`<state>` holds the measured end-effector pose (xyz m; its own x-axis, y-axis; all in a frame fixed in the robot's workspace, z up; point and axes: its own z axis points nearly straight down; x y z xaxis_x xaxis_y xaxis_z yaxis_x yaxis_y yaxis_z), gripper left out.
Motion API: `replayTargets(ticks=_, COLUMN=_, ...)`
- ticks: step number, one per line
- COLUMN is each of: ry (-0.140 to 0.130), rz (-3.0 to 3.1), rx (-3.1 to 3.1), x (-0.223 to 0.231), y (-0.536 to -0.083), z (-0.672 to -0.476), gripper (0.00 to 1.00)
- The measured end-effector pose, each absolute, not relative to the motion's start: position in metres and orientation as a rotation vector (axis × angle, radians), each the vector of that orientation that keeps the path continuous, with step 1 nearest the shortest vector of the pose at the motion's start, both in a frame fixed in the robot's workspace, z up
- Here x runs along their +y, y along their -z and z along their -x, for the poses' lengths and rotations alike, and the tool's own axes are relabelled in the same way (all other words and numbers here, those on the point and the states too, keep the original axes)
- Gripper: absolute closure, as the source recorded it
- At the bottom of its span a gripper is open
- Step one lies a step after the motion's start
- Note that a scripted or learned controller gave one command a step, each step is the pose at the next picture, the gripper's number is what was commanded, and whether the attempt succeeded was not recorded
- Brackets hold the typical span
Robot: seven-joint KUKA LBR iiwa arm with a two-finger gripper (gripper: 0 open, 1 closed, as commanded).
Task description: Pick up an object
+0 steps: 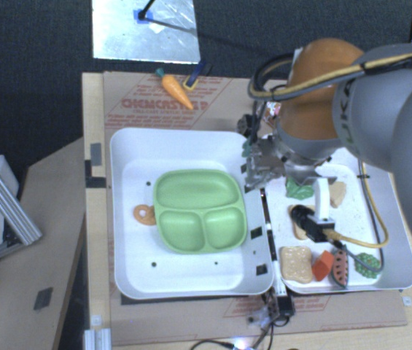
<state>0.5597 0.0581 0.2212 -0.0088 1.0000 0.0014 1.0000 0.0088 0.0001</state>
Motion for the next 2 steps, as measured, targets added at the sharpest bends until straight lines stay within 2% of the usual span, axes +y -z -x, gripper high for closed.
replayTargets(ticks=1, ry=0.001, rz=2.209, rx=-2.230, x=0.1065, y=-0.2213, z=-0.5276, gripper=1.00)
replayTargets(ticks=2, ry=0.001, rz=2.214, rx=-2.229, x=0.1131, y=-0.2145, z=-0.5375, gripper=1.00)
